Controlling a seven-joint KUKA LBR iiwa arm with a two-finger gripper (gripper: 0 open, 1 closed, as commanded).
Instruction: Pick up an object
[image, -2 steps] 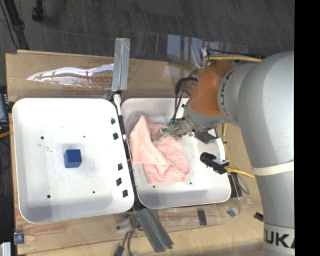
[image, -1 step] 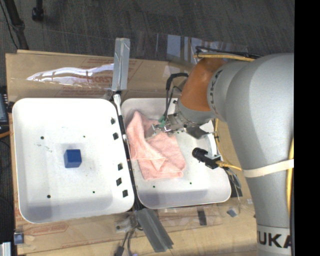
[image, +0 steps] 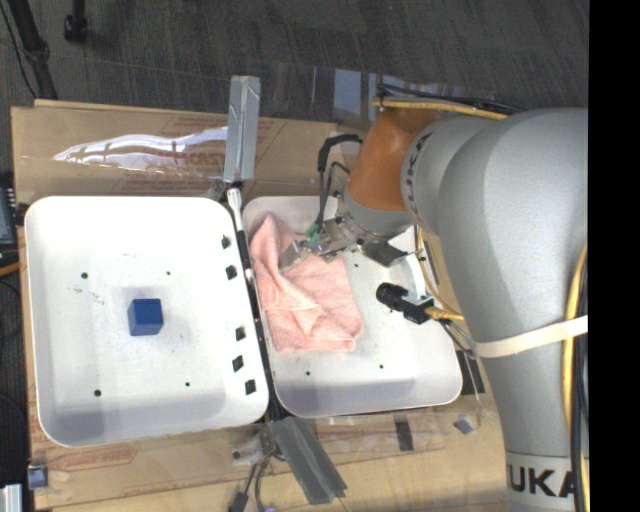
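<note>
Now, tool (image: 303, 247): you see it at the upper part of the pink cloth (image: 310, 295), in the right bin (image: 400, 372).
Tool state: you cannot tell if it is open or closed.
Pink cloth: crumpled, beside this bin's left wall.
Blue cube (image: 146, 316): near the middle of the left bin (image: 120, 240).

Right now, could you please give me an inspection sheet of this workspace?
Surface: left bin and right bin, white, side by side on cardboard.
Job's things: blue cube in the left bin; crumpled pink cloth in the right bin.
Clutter: nothing seen.
Grippers: tool at the pink cloth's upper edge.
Cables: black cable looped beside the wrist.
Surroundings: dark carpet; grey tape on the cardboard.
</note>
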